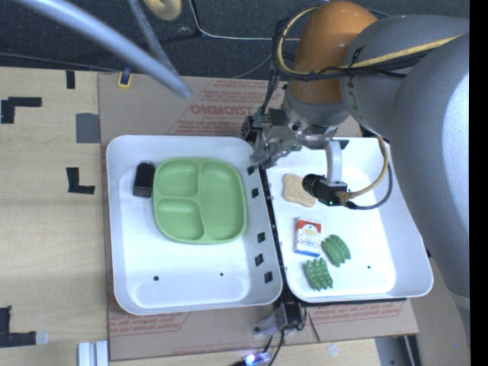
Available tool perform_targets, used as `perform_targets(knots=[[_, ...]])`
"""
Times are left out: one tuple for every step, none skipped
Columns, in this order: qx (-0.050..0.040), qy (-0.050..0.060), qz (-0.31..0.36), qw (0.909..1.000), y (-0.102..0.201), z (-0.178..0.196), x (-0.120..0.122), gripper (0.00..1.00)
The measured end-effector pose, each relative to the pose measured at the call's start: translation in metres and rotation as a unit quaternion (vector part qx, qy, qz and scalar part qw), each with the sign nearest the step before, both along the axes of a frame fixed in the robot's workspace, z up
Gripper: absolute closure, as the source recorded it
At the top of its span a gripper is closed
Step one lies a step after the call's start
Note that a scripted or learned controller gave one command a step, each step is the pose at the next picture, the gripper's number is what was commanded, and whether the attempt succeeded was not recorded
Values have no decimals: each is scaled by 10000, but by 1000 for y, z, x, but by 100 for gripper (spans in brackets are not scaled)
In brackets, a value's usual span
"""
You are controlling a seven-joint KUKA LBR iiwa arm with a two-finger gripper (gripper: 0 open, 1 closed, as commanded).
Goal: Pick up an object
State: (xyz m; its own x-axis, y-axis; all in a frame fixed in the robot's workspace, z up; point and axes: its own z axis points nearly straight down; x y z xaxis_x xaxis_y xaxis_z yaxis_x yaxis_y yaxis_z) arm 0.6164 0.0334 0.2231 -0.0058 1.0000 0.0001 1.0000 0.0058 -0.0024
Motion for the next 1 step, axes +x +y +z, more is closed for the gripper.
perform_targets(knots=[[-1, 4, -1, 10000, 55, -11, -5, 100]])
